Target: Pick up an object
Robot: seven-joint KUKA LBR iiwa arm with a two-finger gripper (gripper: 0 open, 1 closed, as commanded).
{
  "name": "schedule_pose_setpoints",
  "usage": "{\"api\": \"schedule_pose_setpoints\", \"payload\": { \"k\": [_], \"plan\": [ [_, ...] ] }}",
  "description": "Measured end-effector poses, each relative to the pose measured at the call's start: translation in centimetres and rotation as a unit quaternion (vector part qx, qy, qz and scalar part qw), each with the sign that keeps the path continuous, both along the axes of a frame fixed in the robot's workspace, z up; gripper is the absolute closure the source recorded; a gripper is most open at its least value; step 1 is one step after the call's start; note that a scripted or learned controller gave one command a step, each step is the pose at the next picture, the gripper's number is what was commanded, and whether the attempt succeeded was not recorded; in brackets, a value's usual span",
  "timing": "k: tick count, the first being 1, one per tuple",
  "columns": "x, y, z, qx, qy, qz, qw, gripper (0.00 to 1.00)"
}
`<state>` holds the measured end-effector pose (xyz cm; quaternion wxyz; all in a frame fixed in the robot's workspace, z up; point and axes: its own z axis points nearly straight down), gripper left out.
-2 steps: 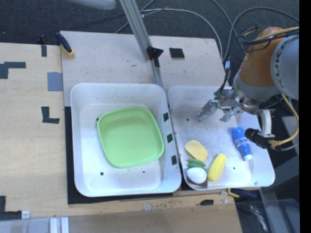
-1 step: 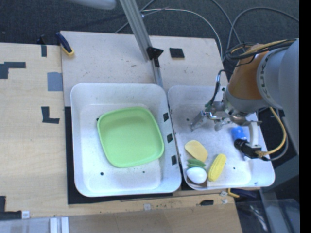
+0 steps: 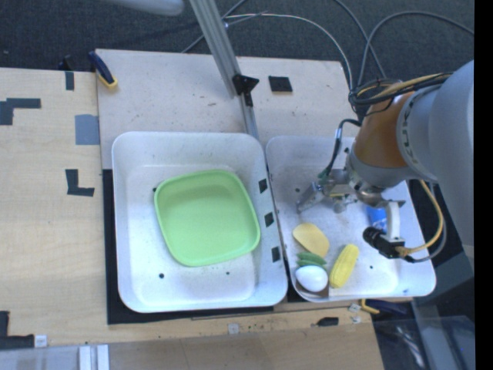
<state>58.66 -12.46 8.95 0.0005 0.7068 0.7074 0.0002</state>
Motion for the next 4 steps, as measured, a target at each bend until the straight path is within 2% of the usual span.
{"api": "schedule_pose_setpoints", "payload": {
  "k": [1,3,4],
  "plan": [
    [0.1,-0.1,1.1,-0.0006,-0.001,0.0,1.0,1.0],
    [0.4,0.6,13.0,-0.0001,-0.002,0.0,1.0,1.0],
    [0.9,0.9,17.3,0.0,-0.001,0.0,1.0,1.0]
  ]
}}
